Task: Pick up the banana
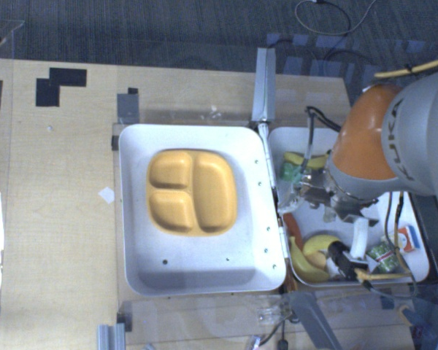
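**Arm over the right bin, banana at its near edge**

The arm [383, 141] reaches across the right bin [421, 265], its wrist poised above the clutter, presumably to descend on a target. The gripper [334, 199] sits under the wrist; whether it is open or closed cannot be told. The banana [306, 262] lies curved along the bin's near-left corner, just beside a yellow-green fruit [320, 245], apart from the gripper. Green items [290, 170] occupy the far-left corner. The left bin [131, 210] holds a yellow tray [193, 191] with three compartments, placed centrally.
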Controlling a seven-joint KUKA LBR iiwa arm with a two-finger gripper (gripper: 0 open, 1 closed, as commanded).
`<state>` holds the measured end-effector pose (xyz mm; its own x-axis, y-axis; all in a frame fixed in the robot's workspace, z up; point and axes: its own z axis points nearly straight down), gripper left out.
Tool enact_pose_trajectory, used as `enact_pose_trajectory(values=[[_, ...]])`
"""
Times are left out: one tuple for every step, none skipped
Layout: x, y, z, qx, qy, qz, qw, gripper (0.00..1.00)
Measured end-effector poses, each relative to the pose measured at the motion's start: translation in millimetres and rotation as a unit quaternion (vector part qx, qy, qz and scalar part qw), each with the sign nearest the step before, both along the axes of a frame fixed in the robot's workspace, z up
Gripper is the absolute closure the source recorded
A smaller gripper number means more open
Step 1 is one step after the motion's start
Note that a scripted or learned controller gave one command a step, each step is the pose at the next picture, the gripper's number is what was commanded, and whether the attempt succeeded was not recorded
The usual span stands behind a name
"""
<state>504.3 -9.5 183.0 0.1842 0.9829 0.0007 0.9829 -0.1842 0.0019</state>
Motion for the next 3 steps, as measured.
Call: enact_pose_trajectory(values=[[-13.6,-73.6,-21.6,-0.0007,0.0,0.155,0.9879,0.0],[-12.9,-90.6,-94.5,-0.0009,-0.005,0.155,0.988,0.0],[-9.2,-90.3,-84.7,-0.0016,-0.009,0.155,0.9879,1.0]])
